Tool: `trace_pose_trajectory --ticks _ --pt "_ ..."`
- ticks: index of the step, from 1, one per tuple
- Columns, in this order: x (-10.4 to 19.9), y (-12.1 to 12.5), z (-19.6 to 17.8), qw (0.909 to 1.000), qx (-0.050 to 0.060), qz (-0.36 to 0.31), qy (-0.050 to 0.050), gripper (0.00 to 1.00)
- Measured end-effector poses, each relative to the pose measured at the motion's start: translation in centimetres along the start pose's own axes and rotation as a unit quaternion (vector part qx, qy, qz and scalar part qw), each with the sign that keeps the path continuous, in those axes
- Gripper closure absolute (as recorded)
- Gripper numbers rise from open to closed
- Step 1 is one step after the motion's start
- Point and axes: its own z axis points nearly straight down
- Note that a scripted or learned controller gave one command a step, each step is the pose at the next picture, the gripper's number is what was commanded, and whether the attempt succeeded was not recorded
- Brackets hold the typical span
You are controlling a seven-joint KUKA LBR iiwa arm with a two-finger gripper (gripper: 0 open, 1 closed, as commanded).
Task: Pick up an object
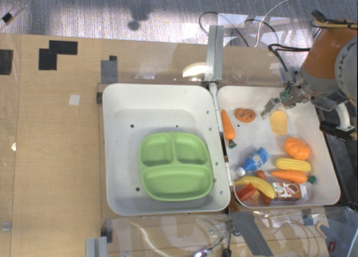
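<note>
The wooden table (50,155) runs wide under everything, with black patches at its far left. On it sit two shallow white bins side by side. The left bin (120,110) carries a green divided plate (176,166), lying flat toward its near side. The right bin (324,191) is crowded with toy food.

The grey arm (335,62) with its orange band comes in from the far right corner and hangs over the far end of the right bin. Its gripper (282,100) is down low there, the fingers set apart at a moderate width with nothing between them.

Just near of the gripper, close under its fingertips, lies a pale yellow block (278,122); I cannot tell whether it is being touched. To the left of that block rests a small orange pretzel (244,115), and further left a carrot (226,127) lies along the bin's left wall.

Nearer to me, well apart from the gripper, an orange pepper (297,149) sits above a corn cob (293,164), with a second carrot (291,176) just beside that. A blue bottle (254,160) lies tilted in the middle. At the near edge a banana (254,184) touches a red piece (248,193) and a flat labelled bottle (288,191).
</note>
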Motion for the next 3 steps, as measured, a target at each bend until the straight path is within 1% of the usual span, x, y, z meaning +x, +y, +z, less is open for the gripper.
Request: trace_pose_trajectory --ticks 1,2,3 --pt "0.8 -5.4 1.3 0.9996 0.005 -0.027 0.003 0.0" --pt "2.3 0.9 1.5 0.9985 0.006 -0.055 0.004 0.0" --pt "2.3 1.3 0.0 0.9984 0.001 -0.057 0.001 1.0"
